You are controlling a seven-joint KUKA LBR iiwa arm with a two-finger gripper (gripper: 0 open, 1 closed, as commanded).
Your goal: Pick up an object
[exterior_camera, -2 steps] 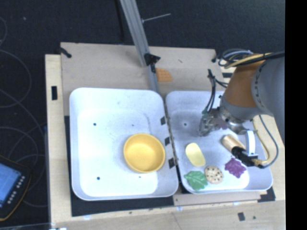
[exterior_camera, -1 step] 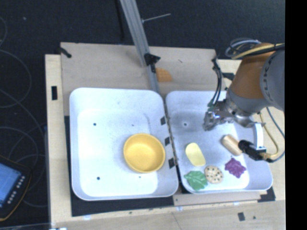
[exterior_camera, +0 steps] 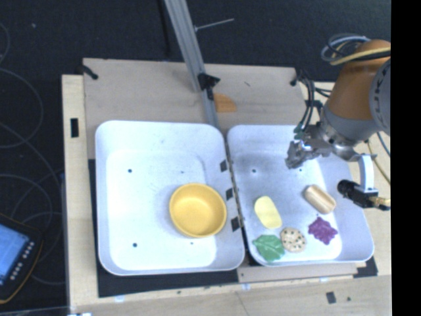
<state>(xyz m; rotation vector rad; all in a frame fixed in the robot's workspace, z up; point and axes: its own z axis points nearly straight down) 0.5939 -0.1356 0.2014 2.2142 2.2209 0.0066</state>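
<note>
The right bin (exterior_camera: 263, 150) holds several small items along its near side: a pale yellow lump (exterior_camera: 267, 211), a tan roll (exterior_camera: 319, 198), a purple piece (exterior_camera: 322, 230), a speckled cookie (exterior_camera: 293, 239) and a green leafy piece (exterior_camera: 268, 247). My gripper (exterior_camera: 295, 157) hangs over the far right part of this bin, above bare bin floor, up and left of the tan roll. Nothing shows between its tips. A yellow bowl (exterior_camera: 197, 210) sits in the left bin (exterior_camera: 131, 176) near its right wall.
A grey metal pole (exterior_camera: 187, 41) slants down from the top to the divider between the bins. An orange patch (exterior_camera: 224, 103) lies on the bench behind the bins. A black fitting (exterior_camera: 358, 193) juts from the arm over the right bin's edge.
</note>
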